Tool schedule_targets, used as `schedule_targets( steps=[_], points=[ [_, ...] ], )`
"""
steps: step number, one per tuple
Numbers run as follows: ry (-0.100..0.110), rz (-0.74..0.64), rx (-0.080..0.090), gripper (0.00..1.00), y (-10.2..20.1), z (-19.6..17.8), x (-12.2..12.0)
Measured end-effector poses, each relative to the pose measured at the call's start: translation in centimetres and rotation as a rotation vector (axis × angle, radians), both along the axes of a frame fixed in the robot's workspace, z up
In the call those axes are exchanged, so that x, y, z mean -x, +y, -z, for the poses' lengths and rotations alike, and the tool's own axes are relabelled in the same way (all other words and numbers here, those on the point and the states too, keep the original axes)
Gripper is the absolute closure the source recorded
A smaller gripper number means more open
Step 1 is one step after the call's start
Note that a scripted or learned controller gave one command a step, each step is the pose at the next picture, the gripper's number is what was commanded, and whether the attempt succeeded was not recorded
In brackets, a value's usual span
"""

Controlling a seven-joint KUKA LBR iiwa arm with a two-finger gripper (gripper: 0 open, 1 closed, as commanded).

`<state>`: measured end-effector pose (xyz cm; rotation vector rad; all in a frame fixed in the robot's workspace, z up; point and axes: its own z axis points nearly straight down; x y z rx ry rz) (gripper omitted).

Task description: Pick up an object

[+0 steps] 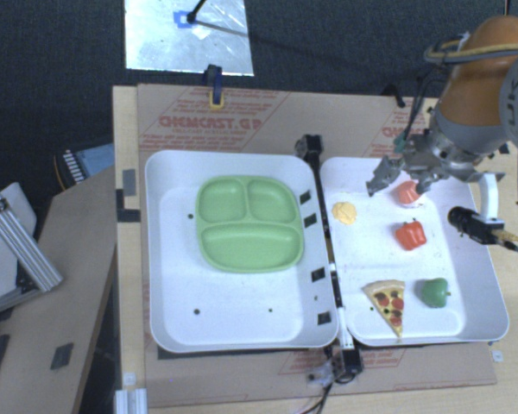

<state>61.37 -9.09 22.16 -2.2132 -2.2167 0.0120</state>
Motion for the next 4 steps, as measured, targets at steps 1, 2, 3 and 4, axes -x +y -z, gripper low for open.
schedule_targets(
  steps=[1, 2, 3, 4],
  points=[
    [-0.013, -0.002, 0.001, 0.00, 0.0, -0.8, -0.2],
    [-0.014, -0.001, 0.002, 0.00, 0.1, 5.0, -1.0],
    [-0.012, 0.000, 0.001, 0.00, -0.4, 10.6, -0.4],
    [-0.013, 0.000, 0.001, 0.00, -0.4, 13.8, -0.5]
  ],
)
